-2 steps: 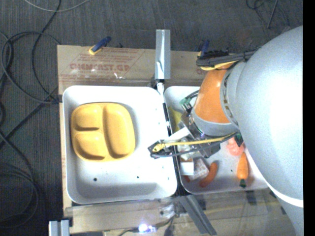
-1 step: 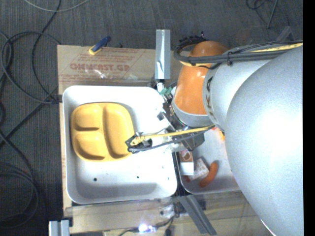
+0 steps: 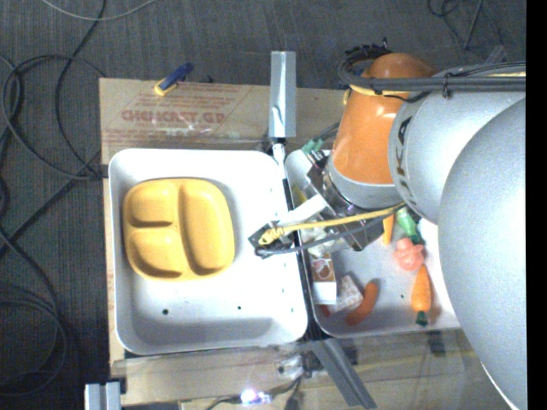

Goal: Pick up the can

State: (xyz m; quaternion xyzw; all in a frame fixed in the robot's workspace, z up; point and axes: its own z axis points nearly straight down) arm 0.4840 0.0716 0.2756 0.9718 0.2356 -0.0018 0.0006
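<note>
Hand [image 3: 332, 236] over left side of right bin [image 3: 389, 316], can [image 3: 323, 278] just beside it, lower in view, hand's state cannot be told.

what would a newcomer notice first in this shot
First, the big grey arm with its orange band, reaching in from the right and covering much of the right bin. Next, the yellow divided plate lying in the left bin, toward its left side. Below the arm, a carrot and a red sausage lie near the right bin's front edge.
</note>
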